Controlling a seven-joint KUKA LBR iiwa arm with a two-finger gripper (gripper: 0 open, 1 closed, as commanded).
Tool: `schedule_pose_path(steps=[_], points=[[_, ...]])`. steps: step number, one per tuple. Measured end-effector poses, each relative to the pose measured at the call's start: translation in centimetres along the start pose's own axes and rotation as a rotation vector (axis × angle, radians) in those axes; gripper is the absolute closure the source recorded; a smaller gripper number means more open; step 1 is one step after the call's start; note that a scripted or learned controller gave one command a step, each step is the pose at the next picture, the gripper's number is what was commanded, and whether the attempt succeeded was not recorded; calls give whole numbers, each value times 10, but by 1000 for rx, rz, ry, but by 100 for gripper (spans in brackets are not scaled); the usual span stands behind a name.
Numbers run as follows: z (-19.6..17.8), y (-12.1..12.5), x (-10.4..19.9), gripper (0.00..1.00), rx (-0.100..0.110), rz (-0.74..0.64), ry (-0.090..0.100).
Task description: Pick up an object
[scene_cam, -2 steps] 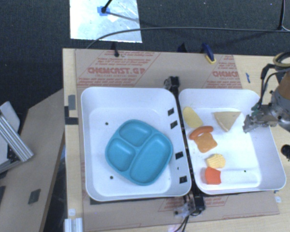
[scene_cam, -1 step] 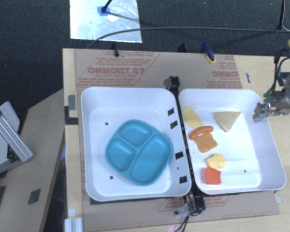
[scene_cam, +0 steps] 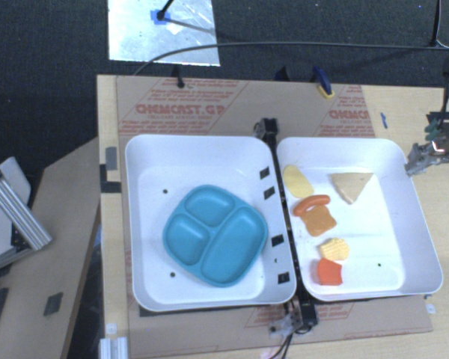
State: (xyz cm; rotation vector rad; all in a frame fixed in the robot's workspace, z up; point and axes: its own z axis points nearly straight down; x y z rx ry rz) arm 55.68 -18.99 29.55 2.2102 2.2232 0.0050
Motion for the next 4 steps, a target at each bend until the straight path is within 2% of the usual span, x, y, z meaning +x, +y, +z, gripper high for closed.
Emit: schedule_pose_path(steps=[2, 3, 4], points=[[23, -16, 100, 100, 6, -3, 3], [21, -12, 154, 100, 5, -3, 3], [42, -10, 204, 100, 7, -3, 4]])
